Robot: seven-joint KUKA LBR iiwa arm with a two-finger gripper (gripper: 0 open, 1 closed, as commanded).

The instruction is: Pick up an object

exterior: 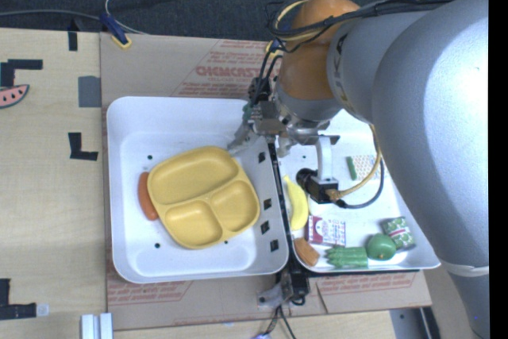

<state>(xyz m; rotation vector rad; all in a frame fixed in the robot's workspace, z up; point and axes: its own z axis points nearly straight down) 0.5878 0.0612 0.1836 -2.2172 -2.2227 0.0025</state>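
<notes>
We judge that the pick is not yet done: the gripper [274, 135] hangs low over the wall between the left bin [127, 171] and the right bin [421, 256], and we see nothing lifted. The yellow divided plate [204, 194] with an orange piece [146, 197] beside it lies in the left bin; the banana [298, 205], green vegetables [361, 252] and small packets [327, 231] lie in the right bin. The big grey arm [421, 107] hides much of the right bin, and we cannot tell how the gripper is set or which object it aims at.
</notes>
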